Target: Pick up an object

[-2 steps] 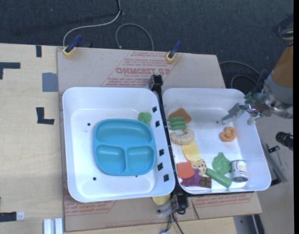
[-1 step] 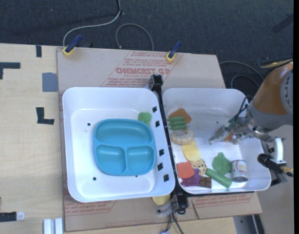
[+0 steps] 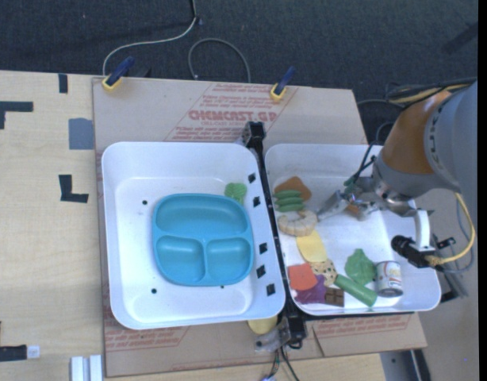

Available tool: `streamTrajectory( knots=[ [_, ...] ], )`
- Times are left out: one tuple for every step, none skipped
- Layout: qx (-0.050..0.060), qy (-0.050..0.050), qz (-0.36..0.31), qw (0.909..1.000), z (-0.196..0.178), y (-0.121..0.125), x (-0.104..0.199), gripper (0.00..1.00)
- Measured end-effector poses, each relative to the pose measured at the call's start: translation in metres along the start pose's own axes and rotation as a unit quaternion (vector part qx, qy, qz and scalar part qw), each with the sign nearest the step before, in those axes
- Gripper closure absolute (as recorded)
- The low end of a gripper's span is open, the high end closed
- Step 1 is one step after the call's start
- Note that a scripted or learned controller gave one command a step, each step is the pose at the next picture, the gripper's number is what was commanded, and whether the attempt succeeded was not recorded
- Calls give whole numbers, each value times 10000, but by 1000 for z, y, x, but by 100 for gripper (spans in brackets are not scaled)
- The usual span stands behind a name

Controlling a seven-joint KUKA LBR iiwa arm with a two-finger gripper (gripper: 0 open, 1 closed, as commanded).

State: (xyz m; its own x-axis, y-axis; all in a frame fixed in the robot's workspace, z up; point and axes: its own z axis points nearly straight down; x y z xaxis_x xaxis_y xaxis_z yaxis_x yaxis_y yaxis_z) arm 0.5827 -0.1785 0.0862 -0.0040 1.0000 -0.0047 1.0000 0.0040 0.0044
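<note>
A small tin can (image 3: 389, 277) is seen at the right bin's (image 3: 323, 154) front edge among toy foods heaped for picking. The gripper (image 3: 344, 203) is lowered inside this bin; its grasp cannot be told.

- The scene is evenly and brightly lit from overhead, with a cool, slightly bluish cast.
- The two white bins, left (image 3: 116, 236) and right (image 3: 402, 292), read very bright, near washed out on their floors, and rim detail is faint.
- Shadows are soft and short; a dim one lies under the blue tray (image 3: 202, 239), and a faint one falls beneath the arm (image 3: 434, 141).
- The dark floor (image 3: 228, 14) at the top is dim and grainy.
- Overall sharpness is modest: small items in the right bin look soft and blocky, and print on the cardboard (image 3: 228, 117) is barely legible.
- The light tabletop (image 3: 37, 213) shows no hard glare.
</note>
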Motion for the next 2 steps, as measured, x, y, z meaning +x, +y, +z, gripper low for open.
streamTrajectory(
  knots=[
    [36, 14, 41, 10000, -9, -44, -48, 0],
    [-14, 8, -16, 10000, 0, 32, 9, 0]
  ],
)
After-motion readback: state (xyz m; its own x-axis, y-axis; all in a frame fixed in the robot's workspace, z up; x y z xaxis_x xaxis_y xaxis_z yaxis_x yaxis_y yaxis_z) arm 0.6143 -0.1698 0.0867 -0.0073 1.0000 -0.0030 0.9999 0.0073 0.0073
